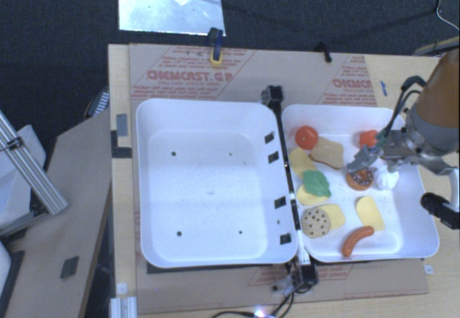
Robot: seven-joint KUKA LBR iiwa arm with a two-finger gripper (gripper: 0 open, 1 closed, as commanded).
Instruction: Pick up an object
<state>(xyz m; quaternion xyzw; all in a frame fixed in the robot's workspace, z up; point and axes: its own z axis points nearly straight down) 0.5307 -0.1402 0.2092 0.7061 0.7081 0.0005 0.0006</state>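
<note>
Camera view: right bin (428,237) holds glossy plastic foods, a round chocolate doughnut (360,178) among them at centre-right. Arm slants in from the right; gripper (361,159) hovers just above the doughnut, its opening impossible to tell.

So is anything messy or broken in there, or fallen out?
Nothing looks broken or spilled. The toy foods all lie inside the right bin, like the tomato, cookie and sausage. They are just jumbled together. The gripper is right above the donut.
</note>
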